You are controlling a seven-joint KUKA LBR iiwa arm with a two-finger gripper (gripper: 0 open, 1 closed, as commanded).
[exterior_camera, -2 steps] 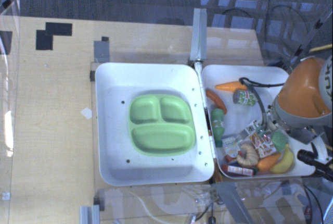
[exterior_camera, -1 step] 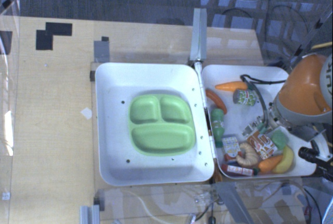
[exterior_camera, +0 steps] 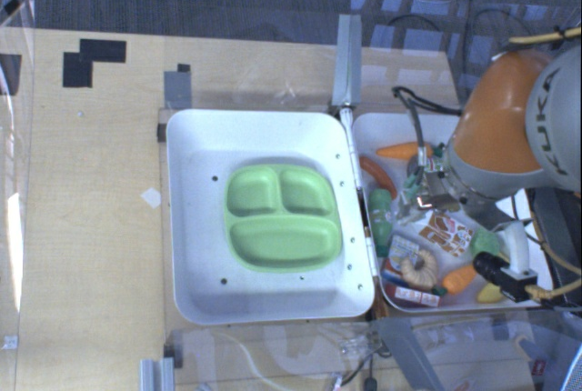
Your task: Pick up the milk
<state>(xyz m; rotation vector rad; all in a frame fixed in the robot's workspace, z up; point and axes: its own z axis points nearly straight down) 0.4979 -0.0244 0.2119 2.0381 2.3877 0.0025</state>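
Observation:
The right bin (exterior_camera: 364,133) holds a heap of toy food. In it lies a small white carton with brown print (exterior_camera: 446,232), which looks like the milk; it rests flat near the bin's middle. My gripper (exterior_camera: 416,187) hangs low over this bin, just up and left of the carton, among the items. The grey wrist and the orange band (exterior_camera: 496,121) cover the bin's right part. I see nothing clearly held.
The left bin (exterior_camera: 186,225) bears a green divided plate (exterior_camera: 282,216). Around the carton lie an orange carrot (exterior_camera: 398,150), a red piece (exterior_camera: 375,173), green pieces (exterior_camera: 380,218), a bagel packet (exterior_camera: 418,266), another carrot (exterior_camera: 459,278) and a white object (exterior_camera: 515,242).

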